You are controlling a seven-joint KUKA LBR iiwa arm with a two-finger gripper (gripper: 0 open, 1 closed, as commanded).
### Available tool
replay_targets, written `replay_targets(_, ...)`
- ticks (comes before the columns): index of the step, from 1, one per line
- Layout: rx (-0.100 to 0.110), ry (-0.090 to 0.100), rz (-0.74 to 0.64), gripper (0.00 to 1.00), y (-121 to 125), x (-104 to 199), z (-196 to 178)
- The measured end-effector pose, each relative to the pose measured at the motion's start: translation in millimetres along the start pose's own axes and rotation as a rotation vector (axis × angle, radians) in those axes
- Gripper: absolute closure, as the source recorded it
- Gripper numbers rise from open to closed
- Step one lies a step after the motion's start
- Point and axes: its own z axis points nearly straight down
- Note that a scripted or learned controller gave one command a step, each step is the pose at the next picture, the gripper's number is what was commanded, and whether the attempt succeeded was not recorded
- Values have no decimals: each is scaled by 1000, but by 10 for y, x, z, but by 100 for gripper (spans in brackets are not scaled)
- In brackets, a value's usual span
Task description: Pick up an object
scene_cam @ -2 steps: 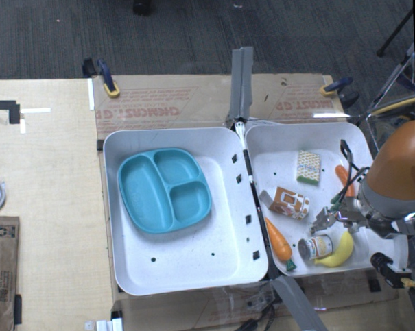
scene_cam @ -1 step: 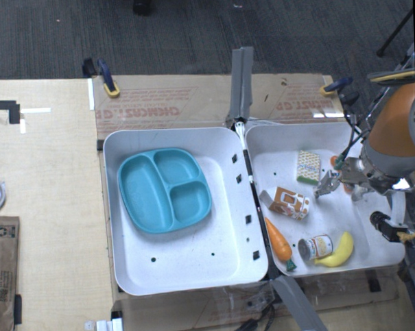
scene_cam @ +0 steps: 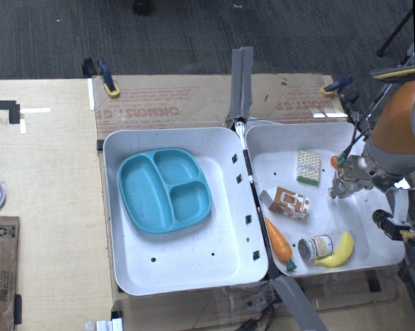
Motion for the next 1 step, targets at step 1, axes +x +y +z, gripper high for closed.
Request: replay_targets(1, 0, 0, 1, 0, 0, 0, 0)
